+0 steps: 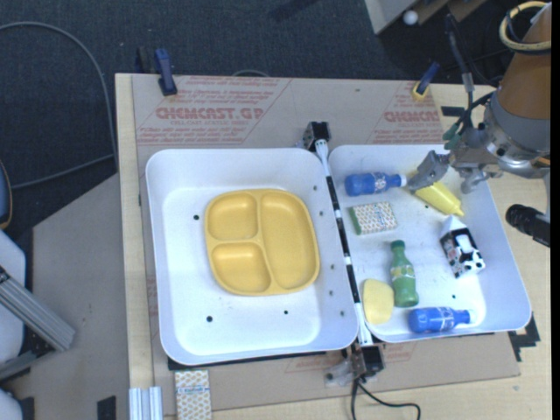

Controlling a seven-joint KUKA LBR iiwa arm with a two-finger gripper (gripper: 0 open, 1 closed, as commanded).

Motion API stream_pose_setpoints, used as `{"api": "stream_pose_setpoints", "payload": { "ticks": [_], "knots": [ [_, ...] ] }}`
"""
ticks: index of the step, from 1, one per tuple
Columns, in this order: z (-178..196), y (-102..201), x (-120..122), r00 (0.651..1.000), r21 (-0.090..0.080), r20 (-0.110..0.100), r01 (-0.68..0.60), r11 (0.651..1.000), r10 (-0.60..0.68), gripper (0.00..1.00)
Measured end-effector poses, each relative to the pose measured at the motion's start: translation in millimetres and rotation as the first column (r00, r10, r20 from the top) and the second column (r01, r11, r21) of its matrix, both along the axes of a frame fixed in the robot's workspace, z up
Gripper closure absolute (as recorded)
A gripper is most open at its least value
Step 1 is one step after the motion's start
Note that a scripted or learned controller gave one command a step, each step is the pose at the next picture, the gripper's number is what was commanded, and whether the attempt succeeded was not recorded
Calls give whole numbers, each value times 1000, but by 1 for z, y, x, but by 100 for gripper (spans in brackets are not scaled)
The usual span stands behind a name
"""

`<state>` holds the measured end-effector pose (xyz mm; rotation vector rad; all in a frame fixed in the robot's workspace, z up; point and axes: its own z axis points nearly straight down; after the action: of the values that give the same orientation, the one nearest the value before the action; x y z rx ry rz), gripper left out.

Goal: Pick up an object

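A cardboard-topped table (pixel 262 103) fills the frame, carrying two white bins side by side. The left bin (pixel 175 182) holds a yellow divided plate (pixel 261 240) at its centre. The right bin (pixel 499 261) holds the smaller items: a blue bottle (pixel 371 183) at upper left, a patterned packet (pixel 374 218) just below it, a green bottle (pixel 402 274) mid-bin, a pale yellow piece (pixel 378 301) beside it, a second blue bottle (pixel 439 319) along the lower edge, a black-and-white toy (pixel 460 252) at right. The arm (pixel 523 103) enters from the upper right; its gripper (pixel 430 171) hangs over a yellow object (pixel 440 199) near the bin's top. Whether the fingers are spread or pressed together cannot be told.
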<state>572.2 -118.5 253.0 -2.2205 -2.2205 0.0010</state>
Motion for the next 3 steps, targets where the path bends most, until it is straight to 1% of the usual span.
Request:
{"api": "stream_pose_setpoints", "payload": {
  "ticks": [1,2,3],
  "knots": [
    [-160,12,-43,1000,1,-1,1,1000,-1,0],
    [-169,23,-85,1000,0,1,1,1000,-1,0],
    [-169,18,-93,1000,1,-1,1,1000,-1,0]
  ]
}}
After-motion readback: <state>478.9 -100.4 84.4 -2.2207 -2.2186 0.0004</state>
